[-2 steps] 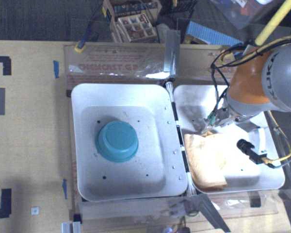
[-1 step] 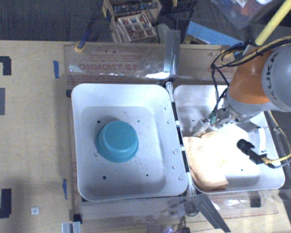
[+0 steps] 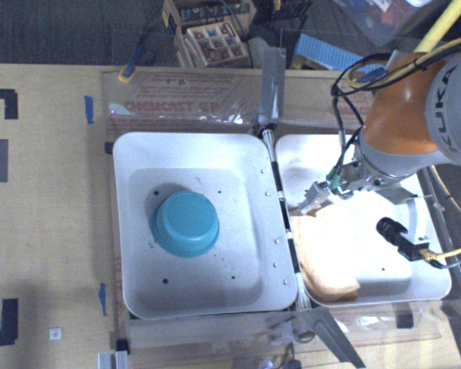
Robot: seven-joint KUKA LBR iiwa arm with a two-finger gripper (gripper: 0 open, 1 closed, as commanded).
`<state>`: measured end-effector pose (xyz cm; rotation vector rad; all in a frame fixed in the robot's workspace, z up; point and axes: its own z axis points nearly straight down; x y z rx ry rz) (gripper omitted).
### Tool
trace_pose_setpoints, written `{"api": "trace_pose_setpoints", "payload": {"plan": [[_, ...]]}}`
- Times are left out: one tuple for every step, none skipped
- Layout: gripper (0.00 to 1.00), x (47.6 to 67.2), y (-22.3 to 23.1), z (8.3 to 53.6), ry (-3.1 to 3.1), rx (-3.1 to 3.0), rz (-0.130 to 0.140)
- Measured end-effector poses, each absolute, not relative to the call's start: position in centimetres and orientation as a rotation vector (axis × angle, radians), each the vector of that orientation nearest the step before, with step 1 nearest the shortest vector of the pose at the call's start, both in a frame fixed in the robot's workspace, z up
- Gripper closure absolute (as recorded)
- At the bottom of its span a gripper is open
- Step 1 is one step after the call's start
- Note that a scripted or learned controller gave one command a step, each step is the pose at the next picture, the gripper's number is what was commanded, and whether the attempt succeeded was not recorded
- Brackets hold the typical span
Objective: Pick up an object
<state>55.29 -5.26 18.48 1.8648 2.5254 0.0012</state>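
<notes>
A flat tan object [image 3: 328, 261], shaped like a slice of bread, lies in the front left corner of the right bin [image 3: 415, 287]. My gripper [image 3: 312, 199] hangs low over that bin's left side, right at the tan object's far edge. An upside-down blue bowl [image 3: 186, 222] rests in the middle of the left bin [image 3: 138, 156], well apart from the gripper. The grey arm with its orange band [image 3: 399, 118] reaches in from the right above the right bin.
The ridge where the two bins meet [image 3: 280, 206] runs just left of the gripper. A black cylindrical part with a yellow cable [image 3: 399, 237] sticks out over the right bin's right side. Clutter and boxes [image 3: 211, 29] stand beyond the bench's back edge.
</notes>
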Motion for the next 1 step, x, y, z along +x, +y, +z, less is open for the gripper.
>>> {"api": "trace_pose_setpoints", "payload": {"plan": [[0.00, 59.63, -6.54, 24.64, 2.271, 2.165, 0.002]]}}
